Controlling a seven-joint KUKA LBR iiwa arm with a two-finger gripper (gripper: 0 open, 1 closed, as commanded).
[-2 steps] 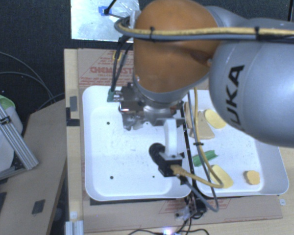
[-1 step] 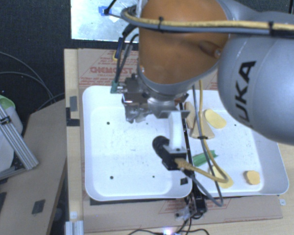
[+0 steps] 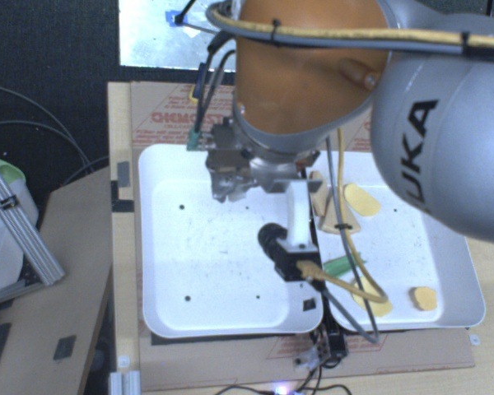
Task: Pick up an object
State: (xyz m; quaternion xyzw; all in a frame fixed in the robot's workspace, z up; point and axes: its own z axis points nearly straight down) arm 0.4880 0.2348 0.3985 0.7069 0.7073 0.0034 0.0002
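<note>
My gripper (image 3: 228,184) hangs over the far part of the left white bin (image 3: 169,307), under the orange wrist band. In the right bin (image 3: 454,280) lie a flat yellow oval (image 3: 361,201), a tan piece (image 3: 319,194) by the dividing wall, a small green object (image 3: 339,265), a yellow piece (image 3: 379,307) partly under the cable, and an orange-yellow chunk (image 3: 424,298) near the front right corner. The arm hides much of the right bin's far side. Nothing shows between the gripper and the bin floor below it.
Both bins rest on a cardboard sheet (image 3: 160,115) on the bench. An aluminium frame (image 3: 20,233) and a white container stand at the left. Loose cables (image 3: 321,354) lie at the front edge between the bins.
</note>
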